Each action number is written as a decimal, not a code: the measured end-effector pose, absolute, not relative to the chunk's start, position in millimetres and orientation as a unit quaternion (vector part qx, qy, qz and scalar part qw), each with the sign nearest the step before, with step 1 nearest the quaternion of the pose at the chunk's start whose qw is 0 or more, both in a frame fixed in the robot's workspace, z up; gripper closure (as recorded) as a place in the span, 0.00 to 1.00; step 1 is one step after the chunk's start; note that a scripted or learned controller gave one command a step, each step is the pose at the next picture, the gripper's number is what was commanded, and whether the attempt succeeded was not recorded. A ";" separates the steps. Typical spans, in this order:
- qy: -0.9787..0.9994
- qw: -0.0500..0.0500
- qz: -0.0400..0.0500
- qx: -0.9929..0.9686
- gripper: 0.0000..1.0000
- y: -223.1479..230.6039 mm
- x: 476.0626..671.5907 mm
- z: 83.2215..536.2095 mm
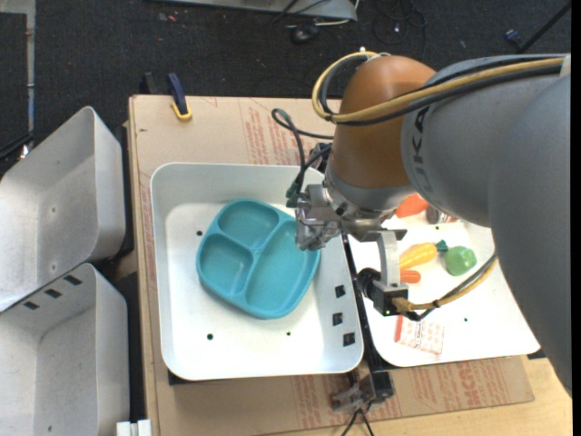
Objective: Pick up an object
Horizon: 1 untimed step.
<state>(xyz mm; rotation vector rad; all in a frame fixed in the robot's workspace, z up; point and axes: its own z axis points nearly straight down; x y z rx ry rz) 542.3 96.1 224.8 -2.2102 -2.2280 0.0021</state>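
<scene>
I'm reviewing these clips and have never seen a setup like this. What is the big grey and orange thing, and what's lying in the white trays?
The big grey shape with an orange band is a robot arm, seen from one camera above the bench. Its gripper hangs at the right edge of a teal divided plate lying in the left white bin. The right bin holds small toy-like pieces: a green one, a yellow-orange one and a printed card. Whether the gripper grips the plate cannot be told.

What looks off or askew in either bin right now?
The teal divided plate lies turned at an angle in the left bin, its right rim up against the bin's right wall beneath the gripper. No spill or damage is visible.
</scene>
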 end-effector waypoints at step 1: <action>-0.707 0.000 0.001 -0.707 0.00 92.6 543.1 225.5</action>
